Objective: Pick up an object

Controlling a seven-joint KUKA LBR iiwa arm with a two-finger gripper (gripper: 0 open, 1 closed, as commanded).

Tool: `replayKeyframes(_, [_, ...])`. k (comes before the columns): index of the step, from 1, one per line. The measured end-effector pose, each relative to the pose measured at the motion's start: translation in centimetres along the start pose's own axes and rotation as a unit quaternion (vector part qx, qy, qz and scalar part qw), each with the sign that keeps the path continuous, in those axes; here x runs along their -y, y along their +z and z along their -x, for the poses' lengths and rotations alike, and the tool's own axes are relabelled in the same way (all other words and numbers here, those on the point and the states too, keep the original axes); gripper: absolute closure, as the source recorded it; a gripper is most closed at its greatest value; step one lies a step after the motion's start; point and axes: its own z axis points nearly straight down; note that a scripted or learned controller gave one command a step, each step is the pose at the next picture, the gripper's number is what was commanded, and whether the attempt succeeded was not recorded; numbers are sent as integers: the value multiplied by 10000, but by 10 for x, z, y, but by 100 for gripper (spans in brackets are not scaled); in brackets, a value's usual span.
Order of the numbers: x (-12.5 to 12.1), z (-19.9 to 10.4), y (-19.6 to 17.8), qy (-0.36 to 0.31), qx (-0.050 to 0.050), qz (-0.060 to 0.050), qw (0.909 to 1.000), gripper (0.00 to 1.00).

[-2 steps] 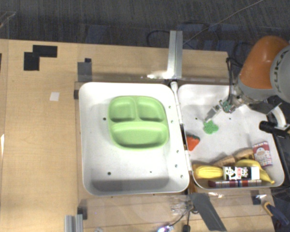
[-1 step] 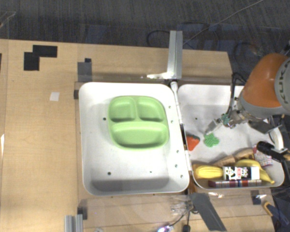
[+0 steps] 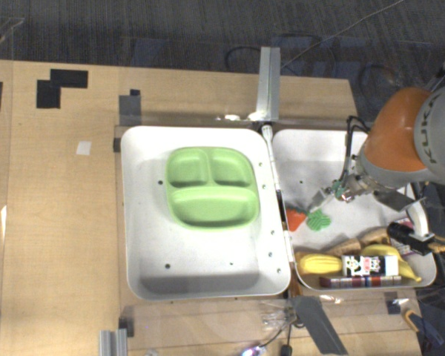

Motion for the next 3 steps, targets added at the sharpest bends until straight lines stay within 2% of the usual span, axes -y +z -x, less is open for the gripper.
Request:
replayKeyframes(1, [11,-13,-2,-20,23,24,10000,0])
replayKeyframes(2, [35,-16,-2,39,5,24,10000,0])
replayKeyframes(3, [35,-17,-1,40,5,23,10000,0])
